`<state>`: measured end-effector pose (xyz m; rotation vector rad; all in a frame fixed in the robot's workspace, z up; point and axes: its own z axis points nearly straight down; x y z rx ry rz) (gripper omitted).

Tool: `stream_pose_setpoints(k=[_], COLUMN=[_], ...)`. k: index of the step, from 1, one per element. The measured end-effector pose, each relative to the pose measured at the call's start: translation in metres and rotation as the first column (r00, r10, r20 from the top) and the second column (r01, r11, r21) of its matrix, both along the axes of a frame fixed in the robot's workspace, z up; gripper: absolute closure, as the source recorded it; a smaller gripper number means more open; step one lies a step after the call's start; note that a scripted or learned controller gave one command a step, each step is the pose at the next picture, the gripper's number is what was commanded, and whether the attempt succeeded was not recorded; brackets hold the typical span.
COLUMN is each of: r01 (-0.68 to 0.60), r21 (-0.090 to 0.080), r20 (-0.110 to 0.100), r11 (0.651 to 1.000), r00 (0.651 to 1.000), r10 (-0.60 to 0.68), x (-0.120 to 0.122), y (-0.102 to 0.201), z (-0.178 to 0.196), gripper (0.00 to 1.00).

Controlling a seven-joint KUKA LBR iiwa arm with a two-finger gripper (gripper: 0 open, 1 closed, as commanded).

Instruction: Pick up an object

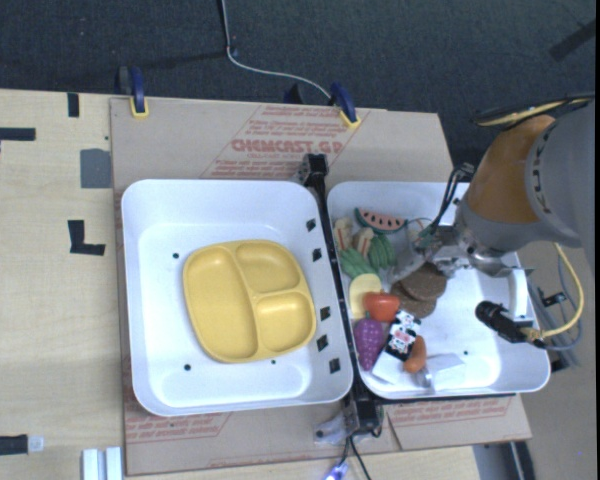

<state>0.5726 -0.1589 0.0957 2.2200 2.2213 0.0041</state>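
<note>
The right bin (515,368) holds a heap of toy food along its left side. In it I see a watermelon slice (381,218), green leaves (365,258), a yellow piece (363,293), a red tomato (382,306), purple grapes (368,340), a black-and-white carton (404,334) and an orange carrot (415,358). A brown round piece (423,286) lies in the middle. My gripper (428,259) reaches down from the right, just above and touching the upper edge of that brown piece. The arm's grey wrist hides its tips.
The left bin (150,268) carries a yellow divided plate (248,298). A black divider with clips (325,268) runs between the bins. The arm's orange band (510,168) and a black fitting with cable (500,318) hang over the right bin's right half.
</note>
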Motion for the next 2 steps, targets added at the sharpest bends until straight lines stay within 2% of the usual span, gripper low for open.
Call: stream_pose_setpoints(k=[1,2], r01=[-0.004,-0.007], r21=[-0.002,0.001], r20=[-0.001,0.002], r11=[1.0,1.0], r00=[1.0,1.0], r10=[0.004,0.007], x=[0.013,-0.015], y=[0.058,0.124], z=[-0.01,0.094], gripper=[1.0,1.0])
